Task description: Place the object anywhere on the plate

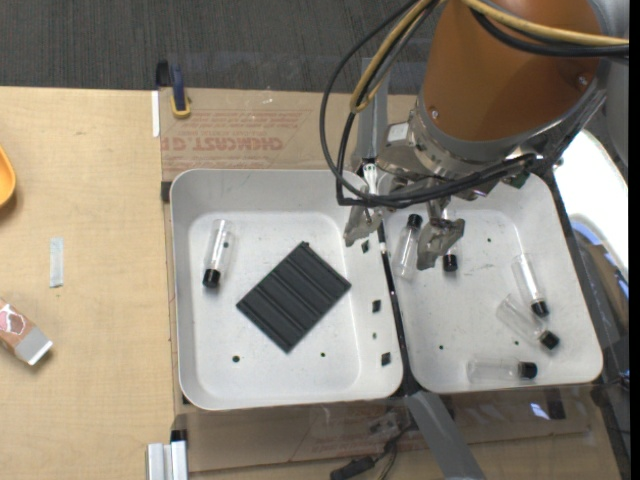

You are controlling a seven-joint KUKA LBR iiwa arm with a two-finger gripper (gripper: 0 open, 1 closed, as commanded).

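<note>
Up close to the lens looms my own orange-banded wrist (515,48), cables looping off it, and below it my jaws (405,236) hang over the seam between the two white bins. They look spread, one finger on the left bin's side of the divider, the other over the right bin, and a clear vial with a dark cap (409,240) stands between them, near upright. Whether I'm truly pinching it or just straddling it, I can't say for certain from up here; it reads as hanging in my jaws, but I'm calling that a guess. Over in the left bin (190,298), the dark ribbed square plate (293,296) lies flat and turned on a diagonal, nothing resting on it. Beside it, toward the left wall, another capped vial (215,253) lies on the bin floor, well apart from the plate. In the right bin (570,268) three more vials: one slanted by the right side (529,286), one just below it (528,325), one flat along the near edge (500,371). So the score: the pick looks under way or just made, the plate is bare, and the whole carry is left. I need to swing left across the divider, come down over the ribbed plate and let go there.
</note>
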